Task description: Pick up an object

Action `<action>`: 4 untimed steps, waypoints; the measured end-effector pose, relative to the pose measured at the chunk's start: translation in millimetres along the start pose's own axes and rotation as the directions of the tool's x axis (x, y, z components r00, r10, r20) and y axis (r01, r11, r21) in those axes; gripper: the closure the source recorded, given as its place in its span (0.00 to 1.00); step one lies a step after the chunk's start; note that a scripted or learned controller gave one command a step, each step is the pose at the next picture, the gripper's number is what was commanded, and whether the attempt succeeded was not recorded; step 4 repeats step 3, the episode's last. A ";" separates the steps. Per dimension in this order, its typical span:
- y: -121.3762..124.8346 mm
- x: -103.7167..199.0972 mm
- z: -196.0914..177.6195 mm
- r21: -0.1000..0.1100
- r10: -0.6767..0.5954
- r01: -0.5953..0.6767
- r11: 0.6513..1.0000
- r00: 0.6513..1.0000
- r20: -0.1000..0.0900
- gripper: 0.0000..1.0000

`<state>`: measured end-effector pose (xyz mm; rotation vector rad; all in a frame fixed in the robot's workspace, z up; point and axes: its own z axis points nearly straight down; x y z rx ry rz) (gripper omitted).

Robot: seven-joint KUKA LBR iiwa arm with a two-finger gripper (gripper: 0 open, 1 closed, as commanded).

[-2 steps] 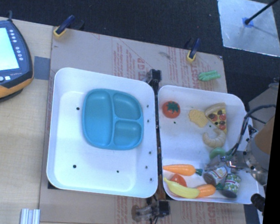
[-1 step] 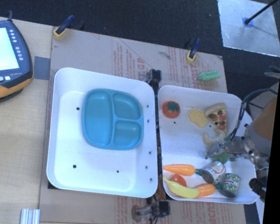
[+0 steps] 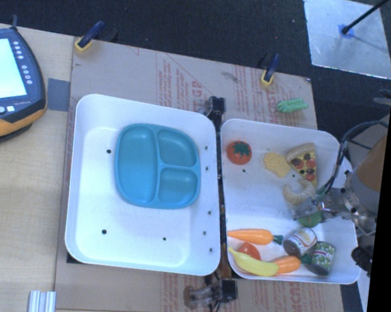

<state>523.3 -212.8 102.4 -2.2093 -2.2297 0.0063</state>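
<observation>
The right bin [image 3: 246, 200] holds toy food. A red tomato [image 3: 238, 152], a yellow cracker [image 3: 276, 164] and a pizza slice [image 3: 303, 162] lie along its far side. A cream-coloured piece [image 3: 294, 194] and a dark green piece [image 3: 309, 219] lie near the right wall. Along the near side are a carrot [image 3: 251, 235], a banana [image 3: 253, 265], a second carrot [image 3: 287, 265] and two small cans [image 3: 301, 240] [image 3: 321, 258]. My gripper [image 3: 325, 206] reaches in low from the right, just above the green and cream pieces. Whether it touches them is unclear.
The left bin [image 3: 88, 195] holds a blue divided plate [image 3: 157, 166]. A tablet in an orange case [image 3: 6, 86] lies at the far left of the bench. A green toy [image 3: 291, 106] rests on the cardboard beyond the right bin. Clamps [image 3: 88, 36] [image 3: 268, 69] hold the board's far edge.
</observation>
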 end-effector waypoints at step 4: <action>-45.5 189.7 -178.8 -0.004 0.005 -0.005 1.000 1.000 -0.001 1.00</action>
